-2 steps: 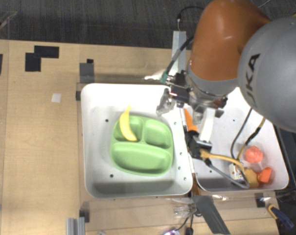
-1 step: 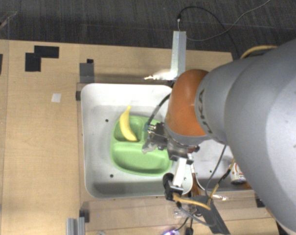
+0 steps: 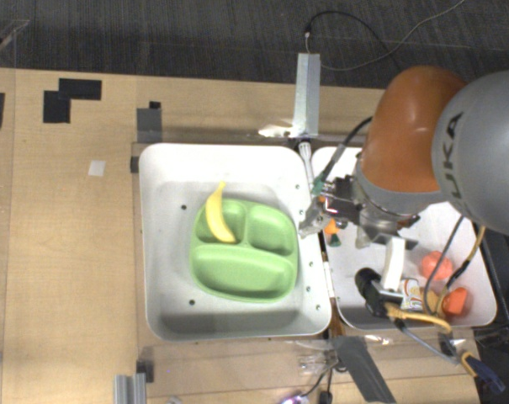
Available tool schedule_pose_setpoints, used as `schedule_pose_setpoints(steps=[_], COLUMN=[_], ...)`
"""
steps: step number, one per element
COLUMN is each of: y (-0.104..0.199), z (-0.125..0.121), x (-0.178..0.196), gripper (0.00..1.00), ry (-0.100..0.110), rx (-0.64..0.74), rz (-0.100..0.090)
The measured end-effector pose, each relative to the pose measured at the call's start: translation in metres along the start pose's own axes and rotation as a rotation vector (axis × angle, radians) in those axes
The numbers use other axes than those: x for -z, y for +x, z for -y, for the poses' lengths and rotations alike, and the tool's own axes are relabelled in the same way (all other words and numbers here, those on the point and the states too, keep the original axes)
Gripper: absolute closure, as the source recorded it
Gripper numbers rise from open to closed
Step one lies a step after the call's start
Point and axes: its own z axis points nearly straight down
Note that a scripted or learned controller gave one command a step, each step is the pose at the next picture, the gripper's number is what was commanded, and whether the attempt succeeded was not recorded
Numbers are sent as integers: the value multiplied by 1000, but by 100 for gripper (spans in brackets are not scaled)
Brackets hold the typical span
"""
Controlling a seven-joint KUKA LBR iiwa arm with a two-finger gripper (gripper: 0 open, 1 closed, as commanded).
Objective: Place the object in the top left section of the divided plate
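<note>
The banana [image 3: 218,217] lies slantwise in the top left section of the green divided plate [image 3: 246,274], its upper tip poking past the rim, so the placing looks done. The plate sits in the middle of the left bin [image 3: 163,225]. The gripper [image 3: 326,214] hangs over the wall between the bins, apart from the banana; I cannot tell whether it is spread or pressed together, as the wrist hides it. Two orange objects [image 3: 446,283] lie in the right bin [image 3: 352,263]. The bins rest on a pale wooden bench [image 3: 60,268], with dark carpet [image 3: 153,15] beyond.
</note>
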Motion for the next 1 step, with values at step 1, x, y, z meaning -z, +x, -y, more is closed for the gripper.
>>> schedule_pose_setpoints(steps=[1], y=[33], z=[8], x=[33], gripper=[0], ry=[1], rx=[-76], rz=[1])
